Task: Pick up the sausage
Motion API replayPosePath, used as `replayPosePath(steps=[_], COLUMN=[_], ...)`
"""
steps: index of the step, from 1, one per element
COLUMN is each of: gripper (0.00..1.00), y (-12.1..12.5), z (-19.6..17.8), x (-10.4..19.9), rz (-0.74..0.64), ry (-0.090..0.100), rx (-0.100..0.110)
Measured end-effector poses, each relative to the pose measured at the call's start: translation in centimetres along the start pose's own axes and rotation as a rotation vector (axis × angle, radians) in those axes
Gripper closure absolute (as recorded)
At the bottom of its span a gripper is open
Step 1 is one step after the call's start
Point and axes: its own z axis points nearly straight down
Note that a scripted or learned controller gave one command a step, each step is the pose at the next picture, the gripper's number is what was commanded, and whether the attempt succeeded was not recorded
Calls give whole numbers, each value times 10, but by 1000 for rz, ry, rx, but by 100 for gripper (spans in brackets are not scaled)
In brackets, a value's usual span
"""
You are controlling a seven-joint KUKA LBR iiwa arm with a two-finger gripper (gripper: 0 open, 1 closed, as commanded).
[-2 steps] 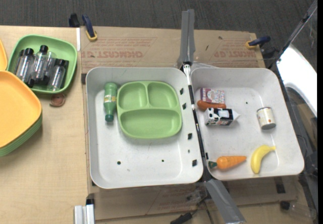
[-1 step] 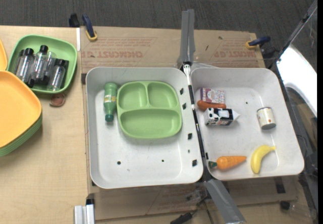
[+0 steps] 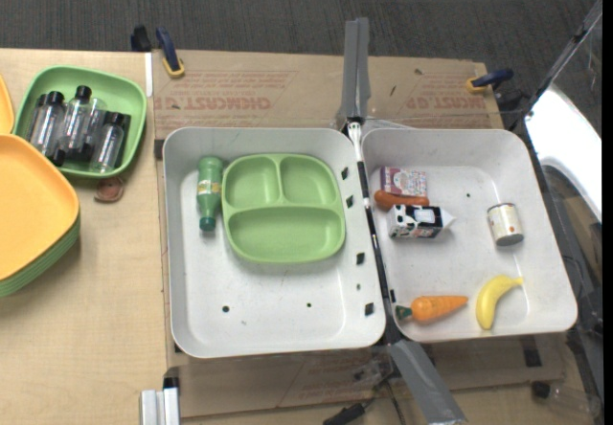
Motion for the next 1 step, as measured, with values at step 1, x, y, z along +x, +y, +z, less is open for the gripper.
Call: replayPosePath(steps=[1], gripper=[100], y=[-2], z=[0], x=[0], rz=[-9], ry=[0], rx=[0])
